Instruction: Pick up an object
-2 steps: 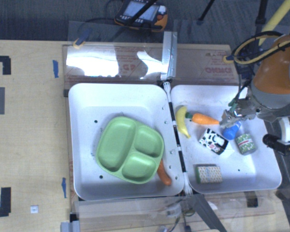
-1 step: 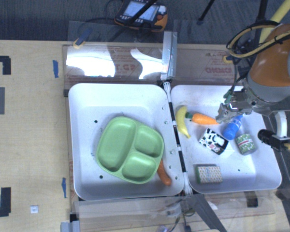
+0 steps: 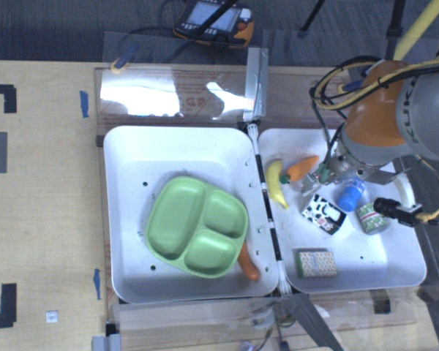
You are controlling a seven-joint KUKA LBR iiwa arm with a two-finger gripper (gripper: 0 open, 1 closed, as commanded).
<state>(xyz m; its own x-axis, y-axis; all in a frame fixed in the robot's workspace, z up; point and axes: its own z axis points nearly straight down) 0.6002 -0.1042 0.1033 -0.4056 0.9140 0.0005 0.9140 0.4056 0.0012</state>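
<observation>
Objects for picking lie scattered in the right bin [image 3: 410, 273]: a yellow banana [image 3: 276, 182] along its left wall, an orange carrot-like piece [image 3: 303, 168] just beside the banana's top, a black-and-white patterned block [image 3: 323, 213] near the middle, a blue object [image 3: 350, 194] just right of that block, a small green can [image 3: 371, 218] further right, and a green-and-tan block [image 3: 316, 262] toward the near edge. All of them appear to rest on the bin floor; none looks lifted.

The gripper [image 3: 328, 174] is low over the right bin, between the carrot-like piece and the blue object, reaching down from the grey arm [image 3: 417, 115] with its orange band. Whether it is spread or closed cannot be told, since the metal parts blur together, and nothing is visibly held between them.

In the left bin [image 3: 132, 159] sit a green divided plate [image 3: 197, 225] and an orange piece [image 3: 249, 263] tucked against the plate's lower right edge. Both bins rest on the desk [image 3: 36, 196].

Judged from this, the pick is at the approach or grasp stage: the arm is in place among the items, but the lift is not yet done.
</observation>
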